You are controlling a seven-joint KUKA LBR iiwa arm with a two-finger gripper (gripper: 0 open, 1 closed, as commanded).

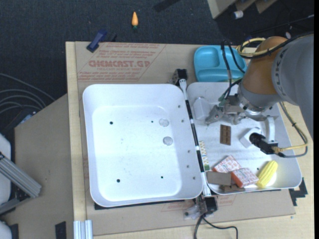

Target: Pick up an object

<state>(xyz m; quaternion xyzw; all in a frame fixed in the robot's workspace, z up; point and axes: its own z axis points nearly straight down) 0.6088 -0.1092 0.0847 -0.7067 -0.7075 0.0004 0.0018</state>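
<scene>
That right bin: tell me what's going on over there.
The grey arm reaches in from the right, and its gripper hangs over the upper part of the right bin. The brown block lies just below it; the yellow corn and patterned packets lie near the bin's lower edge. Nothing looks lifted yet.

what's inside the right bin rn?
In the right bin: a brown block, a yellow corn-like toy, red-patterned packets, a white piece. The gripper and arm cover the back part.
</scene>
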